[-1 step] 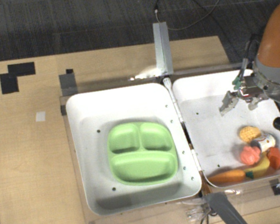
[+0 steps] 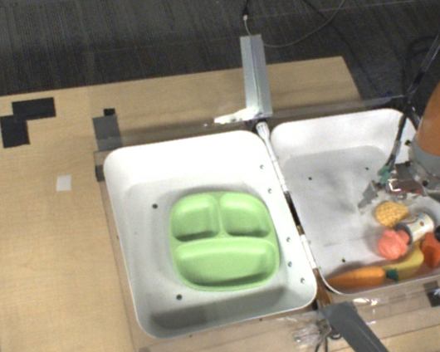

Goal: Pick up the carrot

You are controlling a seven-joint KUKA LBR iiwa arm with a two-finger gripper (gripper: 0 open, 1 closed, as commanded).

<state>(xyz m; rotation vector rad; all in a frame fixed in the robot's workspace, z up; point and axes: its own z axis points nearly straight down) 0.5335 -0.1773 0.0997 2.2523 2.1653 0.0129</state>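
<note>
We are seeing a green divided plate lying in the bin left of the right bin. The carrot is lying along that bin's near wall. The gripper is hovering above its middle; finger state: cannot tell.

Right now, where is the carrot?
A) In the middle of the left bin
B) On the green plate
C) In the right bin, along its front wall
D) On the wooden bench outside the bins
C: the carrot lies along the front wall of the right bin, beside the other toy foods.
</note>
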